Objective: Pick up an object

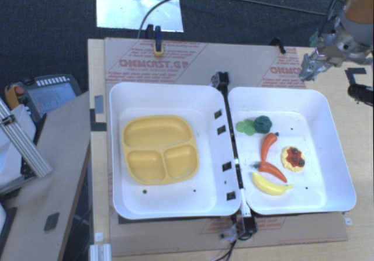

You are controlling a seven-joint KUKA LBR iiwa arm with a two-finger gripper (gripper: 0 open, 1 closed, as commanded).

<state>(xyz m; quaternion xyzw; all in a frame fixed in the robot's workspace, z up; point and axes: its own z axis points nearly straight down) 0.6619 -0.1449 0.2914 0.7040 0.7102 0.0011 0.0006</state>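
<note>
Orange carrot [267, 148] lies long-axis up-and-down in the right bin [334, 137], down and left from the gripper [308, 73], which hovers past that bin's far right corner, its grasp state impossible to tell.

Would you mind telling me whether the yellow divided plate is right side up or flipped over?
Right side up. The yellow divided plate lies flat in the left bin, its three compartments facing upward with the raised rim around them visible.

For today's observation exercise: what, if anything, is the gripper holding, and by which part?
Nothing is held. The gripper is above the right bin's far corner, apart from the toy food lying inside.
</note>
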